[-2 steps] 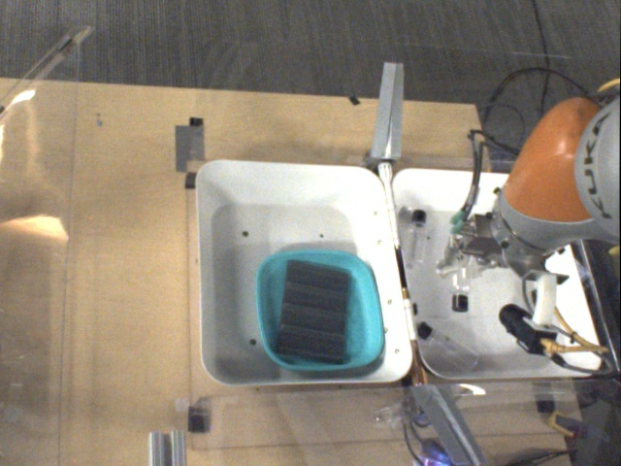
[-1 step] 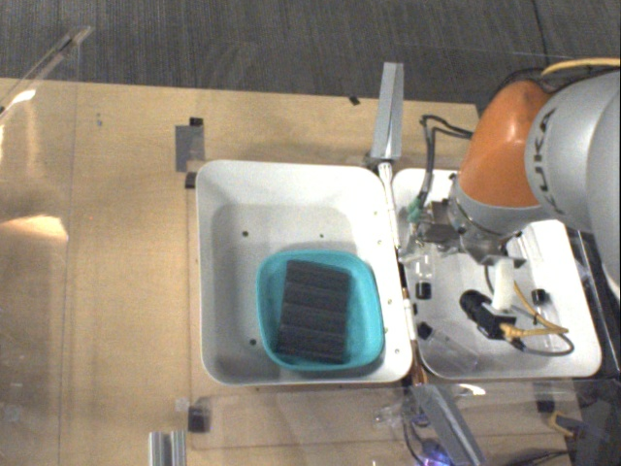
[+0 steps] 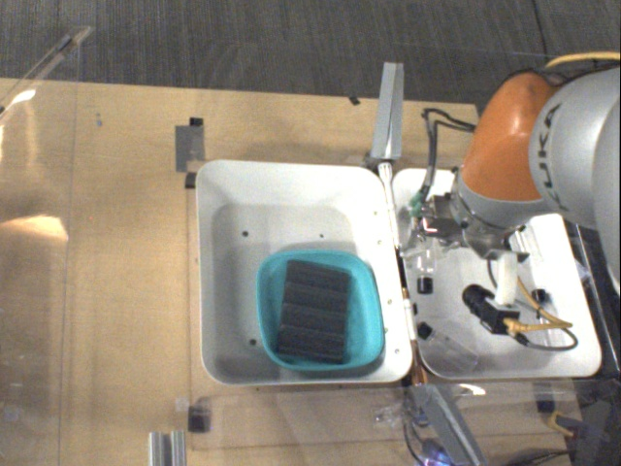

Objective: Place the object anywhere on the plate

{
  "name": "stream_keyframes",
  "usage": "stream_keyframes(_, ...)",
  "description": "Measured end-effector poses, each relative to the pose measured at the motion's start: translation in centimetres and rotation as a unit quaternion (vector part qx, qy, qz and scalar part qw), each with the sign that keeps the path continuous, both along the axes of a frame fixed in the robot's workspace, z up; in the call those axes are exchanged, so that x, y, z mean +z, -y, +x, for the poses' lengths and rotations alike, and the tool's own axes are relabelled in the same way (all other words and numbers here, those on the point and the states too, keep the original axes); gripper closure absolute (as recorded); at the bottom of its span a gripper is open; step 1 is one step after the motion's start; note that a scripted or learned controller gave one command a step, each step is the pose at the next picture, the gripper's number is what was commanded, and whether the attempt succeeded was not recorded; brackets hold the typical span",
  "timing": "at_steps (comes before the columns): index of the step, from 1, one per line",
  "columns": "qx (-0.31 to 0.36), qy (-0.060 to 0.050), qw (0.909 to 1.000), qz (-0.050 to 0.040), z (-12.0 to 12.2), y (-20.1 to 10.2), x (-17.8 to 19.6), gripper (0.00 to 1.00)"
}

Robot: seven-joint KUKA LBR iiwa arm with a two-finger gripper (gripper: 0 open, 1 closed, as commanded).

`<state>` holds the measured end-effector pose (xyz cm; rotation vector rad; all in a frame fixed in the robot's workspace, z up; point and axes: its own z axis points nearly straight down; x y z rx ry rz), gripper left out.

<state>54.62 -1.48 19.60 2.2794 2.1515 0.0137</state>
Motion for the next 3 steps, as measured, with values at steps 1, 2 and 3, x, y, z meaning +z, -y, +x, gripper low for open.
stream_keyframes(1,0.124,-0.002,0.9922,-0.0014,3.3,-4.8,3.1,1.00)
stream_keyframes(2,0.194,-0.004,0.9811,-0.0012,-1.7,-11.3,0.8,1.00)
stream_keyframes(3,0.193,-0.004,0.9811,-0.0013,-1.7,-11.3,0.8,0.00)
